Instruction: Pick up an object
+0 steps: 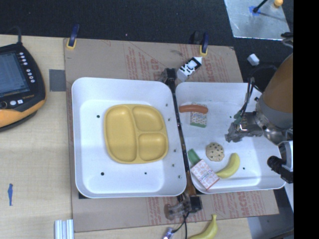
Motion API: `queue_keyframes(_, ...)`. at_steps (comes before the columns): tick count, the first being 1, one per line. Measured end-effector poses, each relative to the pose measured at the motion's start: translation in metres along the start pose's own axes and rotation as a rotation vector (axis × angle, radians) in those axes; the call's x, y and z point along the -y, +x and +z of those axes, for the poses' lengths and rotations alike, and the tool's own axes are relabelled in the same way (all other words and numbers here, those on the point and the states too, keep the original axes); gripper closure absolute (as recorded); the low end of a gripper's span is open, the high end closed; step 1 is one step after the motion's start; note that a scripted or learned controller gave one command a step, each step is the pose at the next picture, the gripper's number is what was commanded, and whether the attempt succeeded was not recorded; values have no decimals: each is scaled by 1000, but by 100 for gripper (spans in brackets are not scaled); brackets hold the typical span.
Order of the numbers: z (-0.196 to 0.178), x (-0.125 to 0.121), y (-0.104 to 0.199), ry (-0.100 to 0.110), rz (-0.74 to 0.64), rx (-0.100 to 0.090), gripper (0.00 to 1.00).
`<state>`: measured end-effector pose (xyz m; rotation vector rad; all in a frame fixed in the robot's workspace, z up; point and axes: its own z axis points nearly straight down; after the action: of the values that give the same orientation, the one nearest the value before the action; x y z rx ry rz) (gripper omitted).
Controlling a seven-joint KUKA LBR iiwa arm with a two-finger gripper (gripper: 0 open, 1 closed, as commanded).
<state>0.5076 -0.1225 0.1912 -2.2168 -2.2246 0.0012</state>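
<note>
White right bin (219,91) carries the candidates: a banana (228,166), a cookie (215,152), a hot dog (192,108) and a small packet (204,174). None is lifted. I cannot tell the state of the claw (238,132), which hovers near the bin's right side, so the pick looks wholly undone.

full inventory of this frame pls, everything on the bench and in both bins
bins: 2, white, side by side on cardboard
divided plate: 1, yellow, left bin
hot dog: 1, right bin, top left
cookie: 1, tan, right bin centre
banana: 1, yellow, right bin, beside cookie
small packet: 1, red-white, right bin's lower left rim
second banana: 1, yellow, bench front edge
pendant: 1, orange-black, far left
clamps: 2, blue-yellow, cardboard's back edge
gripper: 1, over right bin
</note>
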Motion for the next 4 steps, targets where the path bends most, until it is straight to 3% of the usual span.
queue_keyframes(1,0,0,0,1,0,0,0)
queue_keyframes(2,39,32,-35,2,-1,0,0)
queue_keyframes(3,98,22,-41,-1,-3,1,0)
queue_keyframes(4,88,21,-41,1,-6,-2,100)
